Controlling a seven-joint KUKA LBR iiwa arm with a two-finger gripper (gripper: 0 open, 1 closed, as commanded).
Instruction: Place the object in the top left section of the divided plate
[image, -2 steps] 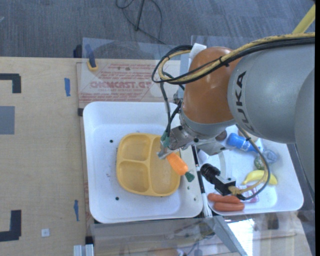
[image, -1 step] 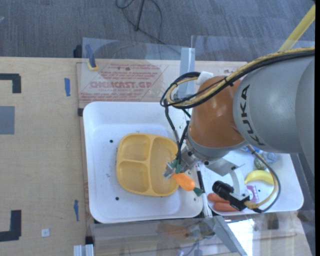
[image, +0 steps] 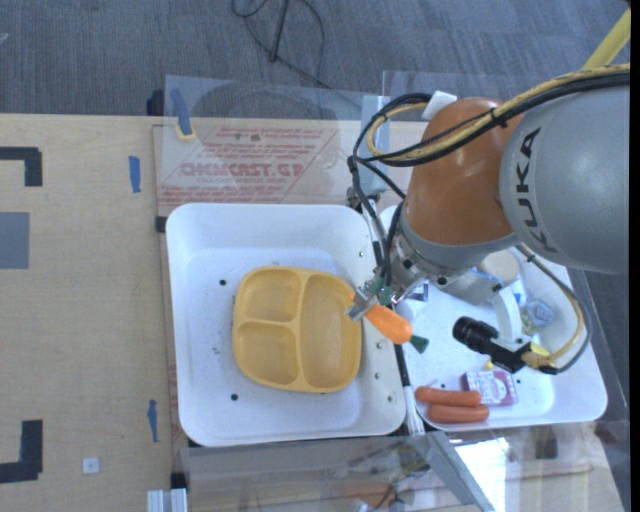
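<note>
- Yellow plastic is seen in the divided plate (image: 297, 328), which lies flat on the floor of the left white bin (image: 200, 250). It has one long section on its right side and two smaller sections on its left.
- The gripper (image: 368, 303) is found just off the plate's right rim, near that rim's upper part, under the orange and grey arm (image: 470, 180).
- The fingers (image: 357, 309) are clenched on the thick end of an orange toy carrot (image: 388, 323).
- The carrot is held at a slant just right of the plate and outside its rim. Its green tip points down and away from the plate, over the wall where the two bins meet.
- None of the plate's sections is occupied by the carrot.
- Further right of the plate, in the right bin (image: 575, 395), a reddish sausage (image: 452, 400) is laid, with a pink and purple carton (image: 491, 385) touching it on its far side.
- Above the plate, beyond the bin wall, a clear sheet with red print (image: 245, 165) is laid on the pale wooden counter (image: 80, 300).
</note>
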